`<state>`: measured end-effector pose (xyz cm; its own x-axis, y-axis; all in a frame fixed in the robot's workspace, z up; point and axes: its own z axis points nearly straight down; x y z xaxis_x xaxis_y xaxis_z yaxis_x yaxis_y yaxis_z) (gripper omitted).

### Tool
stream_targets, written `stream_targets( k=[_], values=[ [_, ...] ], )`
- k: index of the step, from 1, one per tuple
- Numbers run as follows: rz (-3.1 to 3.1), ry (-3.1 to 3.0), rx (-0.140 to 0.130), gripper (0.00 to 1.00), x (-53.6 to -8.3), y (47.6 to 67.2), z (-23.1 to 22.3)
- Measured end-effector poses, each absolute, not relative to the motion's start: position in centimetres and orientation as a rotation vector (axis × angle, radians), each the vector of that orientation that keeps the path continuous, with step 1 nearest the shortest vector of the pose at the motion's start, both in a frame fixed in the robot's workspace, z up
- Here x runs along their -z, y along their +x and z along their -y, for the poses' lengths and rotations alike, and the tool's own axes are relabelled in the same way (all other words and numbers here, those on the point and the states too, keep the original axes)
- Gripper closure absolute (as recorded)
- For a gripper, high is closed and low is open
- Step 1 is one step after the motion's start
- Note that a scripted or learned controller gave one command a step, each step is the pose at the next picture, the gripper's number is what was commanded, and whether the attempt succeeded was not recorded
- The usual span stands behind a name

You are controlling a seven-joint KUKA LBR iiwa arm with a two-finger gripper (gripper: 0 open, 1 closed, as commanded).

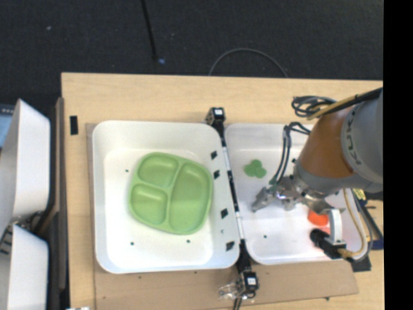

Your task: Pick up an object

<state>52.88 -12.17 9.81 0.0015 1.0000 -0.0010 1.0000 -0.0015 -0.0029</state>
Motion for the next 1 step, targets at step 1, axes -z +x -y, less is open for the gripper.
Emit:
stream_targets(
  k=[1],
  values=[
    [2.215, -2.232, 0.003, 1.0, -11.16, 53.07, 12.23]
  ],
)
